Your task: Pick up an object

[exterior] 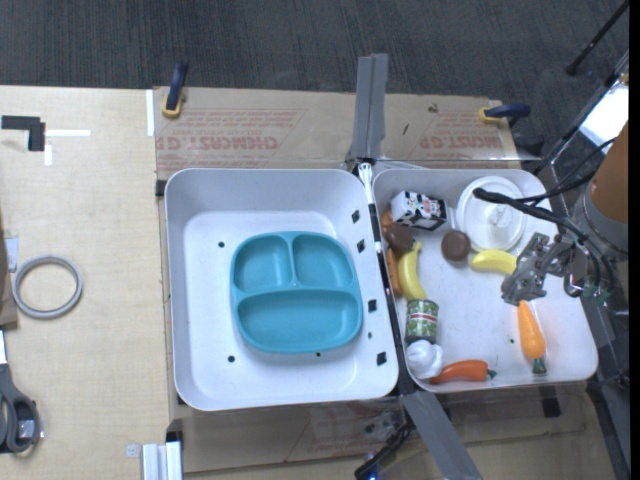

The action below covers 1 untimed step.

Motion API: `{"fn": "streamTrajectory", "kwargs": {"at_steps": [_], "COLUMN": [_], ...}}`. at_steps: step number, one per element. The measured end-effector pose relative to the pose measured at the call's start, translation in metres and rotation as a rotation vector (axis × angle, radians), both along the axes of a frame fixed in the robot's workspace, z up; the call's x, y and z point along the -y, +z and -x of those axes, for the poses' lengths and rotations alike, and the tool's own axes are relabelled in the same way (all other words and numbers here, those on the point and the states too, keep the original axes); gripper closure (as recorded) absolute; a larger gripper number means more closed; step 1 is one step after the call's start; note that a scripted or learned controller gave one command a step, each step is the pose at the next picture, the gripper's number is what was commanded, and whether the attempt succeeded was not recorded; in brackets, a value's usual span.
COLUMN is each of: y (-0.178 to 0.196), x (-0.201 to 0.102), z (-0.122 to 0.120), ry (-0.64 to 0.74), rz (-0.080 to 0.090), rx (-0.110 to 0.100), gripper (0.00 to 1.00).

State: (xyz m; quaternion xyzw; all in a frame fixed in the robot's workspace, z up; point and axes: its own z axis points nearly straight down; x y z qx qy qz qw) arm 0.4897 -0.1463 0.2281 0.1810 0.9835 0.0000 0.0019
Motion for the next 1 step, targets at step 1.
{"fn": "streamTrajectory", "kwargs": {"at_steps": [1], "y": [-0.0368], "x": [-0.0759], "z": [-0.0134], "ry": [0.009], "rz": [-0.001], "rx": [-0.003], "gripper": [1.00]}}
